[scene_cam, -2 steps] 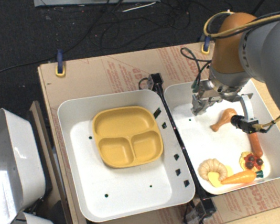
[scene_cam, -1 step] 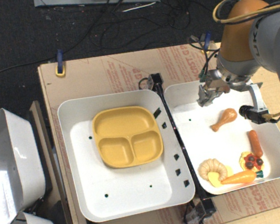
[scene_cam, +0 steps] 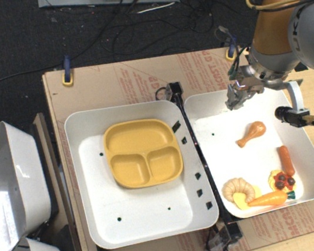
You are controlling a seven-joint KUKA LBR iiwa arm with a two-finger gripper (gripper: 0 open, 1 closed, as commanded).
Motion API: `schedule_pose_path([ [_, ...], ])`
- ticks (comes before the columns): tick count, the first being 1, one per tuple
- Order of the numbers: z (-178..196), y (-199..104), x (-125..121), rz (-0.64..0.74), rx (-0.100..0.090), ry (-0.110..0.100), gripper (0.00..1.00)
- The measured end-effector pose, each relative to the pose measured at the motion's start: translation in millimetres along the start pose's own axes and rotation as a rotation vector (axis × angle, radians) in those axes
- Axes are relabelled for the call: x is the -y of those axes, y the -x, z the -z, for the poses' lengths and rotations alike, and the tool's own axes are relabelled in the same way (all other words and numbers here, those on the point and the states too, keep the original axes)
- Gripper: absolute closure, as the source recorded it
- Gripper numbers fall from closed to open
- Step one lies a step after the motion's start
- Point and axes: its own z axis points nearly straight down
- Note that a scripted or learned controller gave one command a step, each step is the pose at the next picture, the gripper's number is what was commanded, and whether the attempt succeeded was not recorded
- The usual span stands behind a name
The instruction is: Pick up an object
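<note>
The right bin (scene_cam: 210, 120) holds several toy foods. A brown chicken drumstick (scene_cam: 251, 133) lies near its middle, and a red sausage (scene_cam: 286, 160) lies toward the right wall. At the front sit a beige croissant (scene_cam: 238, 187), an orange carrot (scene_cam: 267, 198) and a yellow piece with dark berries (scene_cam: 283, 180). My gripper (scene_cam: 237, 99) hangs over the bin's back edge, up and left of the drumstick, with nothing visibly between its fingers.
The left bin (scene_cam: 89, 181) holds a yellow divided plate (scene_cam: 143, 152). Black clips run along the divider between the bins. A white tub (scene_cam: 10, 176) stands off the bench at the left. Cables lie on the dark floor behind.
</note>
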Motion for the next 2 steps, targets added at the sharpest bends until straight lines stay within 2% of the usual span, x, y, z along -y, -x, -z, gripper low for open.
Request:
schedule_pose_path([
  [1, 53.3, 0.2, -1.4, 0.001, 0.0, 0.001, 1.0],
  [2, 61.7, -53.9, 14.1, 0.005, -0.002, -0.006, 1.0],
])
